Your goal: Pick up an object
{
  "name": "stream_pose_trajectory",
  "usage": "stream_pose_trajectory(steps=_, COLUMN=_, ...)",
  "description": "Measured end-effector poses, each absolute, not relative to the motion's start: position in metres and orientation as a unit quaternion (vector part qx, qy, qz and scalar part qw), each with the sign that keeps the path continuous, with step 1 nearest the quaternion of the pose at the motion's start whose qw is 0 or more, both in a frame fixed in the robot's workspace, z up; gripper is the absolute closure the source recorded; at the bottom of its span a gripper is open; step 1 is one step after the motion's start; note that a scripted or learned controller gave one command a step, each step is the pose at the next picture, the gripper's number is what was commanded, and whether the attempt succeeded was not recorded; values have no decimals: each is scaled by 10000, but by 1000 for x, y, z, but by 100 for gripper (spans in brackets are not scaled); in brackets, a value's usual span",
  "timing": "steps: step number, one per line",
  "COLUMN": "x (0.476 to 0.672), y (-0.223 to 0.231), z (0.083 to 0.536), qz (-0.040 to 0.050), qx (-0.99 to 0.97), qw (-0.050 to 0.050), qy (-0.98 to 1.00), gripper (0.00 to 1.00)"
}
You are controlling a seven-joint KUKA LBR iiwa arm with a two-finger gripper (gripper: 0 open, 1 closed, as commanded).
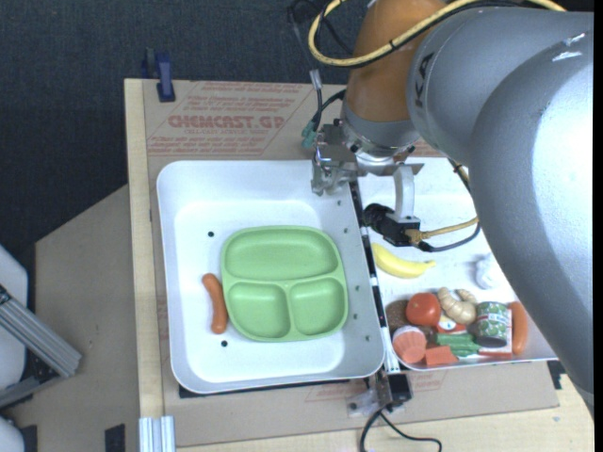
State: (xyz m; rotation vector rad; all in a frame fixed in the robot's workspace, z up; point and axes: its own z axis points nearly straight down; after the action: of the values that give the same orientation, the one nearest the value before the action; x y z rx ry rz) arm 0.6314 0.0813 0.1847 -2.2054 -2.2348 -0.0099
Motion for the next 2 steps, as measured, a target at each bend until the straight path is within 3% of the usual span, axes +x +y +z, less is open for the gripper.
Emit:
stream_pose_trajectory(steps=1, x=602, y=100, z=211, qz=0, qx=-7057, qw=14, qy=-7085, gripper=100)
stream_pose_trajectory(steps=2, x=667, y=136, z=190, qz=-17, qx=-7056, qw=-8, qy=-7086, gripper=100)
